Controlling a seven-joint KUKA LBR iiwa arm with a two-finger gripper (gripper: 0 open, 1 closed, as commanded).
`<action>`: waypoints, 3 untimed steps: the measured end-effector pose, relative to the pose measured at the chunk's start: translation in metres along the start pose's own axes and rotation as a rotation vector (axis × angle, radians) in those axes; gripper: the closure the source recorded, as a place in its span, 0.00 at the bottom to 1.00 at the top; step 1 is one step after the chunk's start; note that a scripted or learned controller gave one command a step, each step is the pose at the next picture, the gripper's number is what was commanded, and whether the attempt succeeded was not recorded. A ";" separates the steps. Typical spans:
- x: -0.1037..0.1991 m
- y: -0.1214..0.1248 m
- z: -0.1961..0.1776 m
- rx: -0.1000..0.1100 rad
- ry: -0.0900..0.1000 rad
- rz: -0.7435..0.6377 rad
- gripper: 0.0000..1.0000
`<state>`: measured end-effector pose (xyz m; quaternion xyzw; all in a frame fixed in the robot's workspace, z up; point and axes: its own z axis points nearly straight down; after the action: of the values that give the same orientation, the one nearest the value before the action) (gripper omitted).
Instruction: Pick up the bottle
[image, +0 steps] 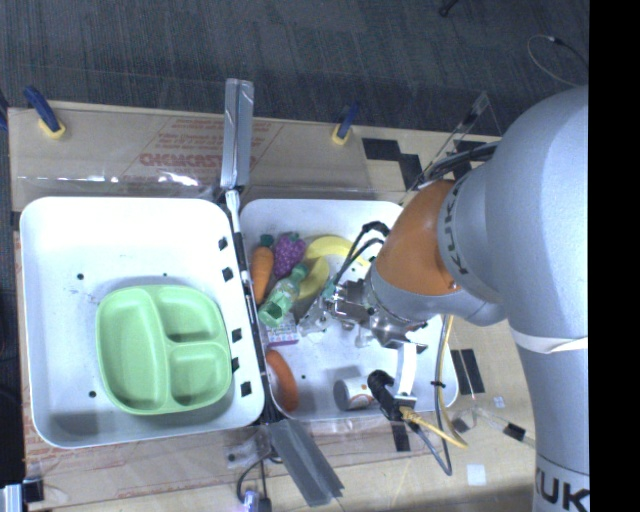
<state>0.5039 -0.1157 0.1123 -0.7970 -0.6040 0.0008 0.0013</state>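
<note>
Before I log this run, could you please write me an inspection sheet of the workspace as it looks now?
Surface: two white bins, left bin and right bin, on a brown bench.
Job's things: green bottle lies in the right bin beside the carrot.
Clutter: grapes, banana, an orange item, a small can; green divided plate in the left bin.
Grippers: tool low near the bottle; finger state unclear.
Cables: black and yellow leads by the wrist.
Surroundings: blue clamps, dark floor.
</note>
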 end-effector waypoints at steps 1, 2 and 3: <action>0.018 -0.006 0.022 0.002 0.000 0.581 0.00; 0.017 0.023 0.022 0.004 0.000 0.894 0.00; 0.019 -0.011 0.016 -0.017 0.010 0.870 0.00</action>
<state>0.4982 -0.0946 0.0959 -0.9773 -0.2117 -0.0078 -0.0028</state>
